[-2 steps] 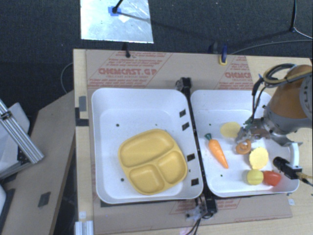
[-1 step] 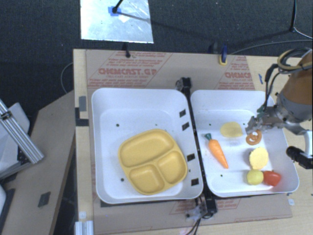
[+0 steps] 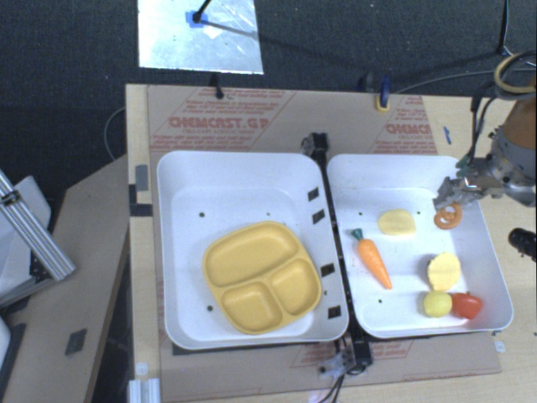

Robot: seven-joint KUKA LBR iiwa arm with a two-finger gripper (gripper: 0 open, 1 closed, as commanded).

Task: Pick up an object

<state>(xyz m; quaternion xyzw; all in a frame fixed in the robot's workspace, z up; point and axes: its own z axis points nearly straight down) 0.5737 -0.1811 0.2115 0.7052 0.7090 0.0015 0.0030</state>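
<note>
Two shallow white bins sit side by side on the worktop, over a brown sheet printed with red lettering. The left bin holds a yellow divided tray with one large compartment and two smaller ones; it lies flat, slightly turned, toward the near half of that bin.

The right bin holds the loose pieces. An orange carrot with a green tip lies slanted near the bin's left wall. A pale yellow oval piece rests beyond it, toward the middle. Near the front right corner there is a yellow wedge, and just in front of it a small yellow-green round fruit touching a red tomato-like piece.

The arm comes in from the right, and the gripper hangs over the right bin's far right part. An orange ring is right at the tips of the fingers, just beside the bin's right wall. The ring appears to sit between the fingers, but the view is too small to tell whether they are clamped on it, or whether the ring is lifted off the bin floor or resting on it.

Beyond the worktop a shiny grey sheet lies on dark carpet, with a blue mark near its top
</note>
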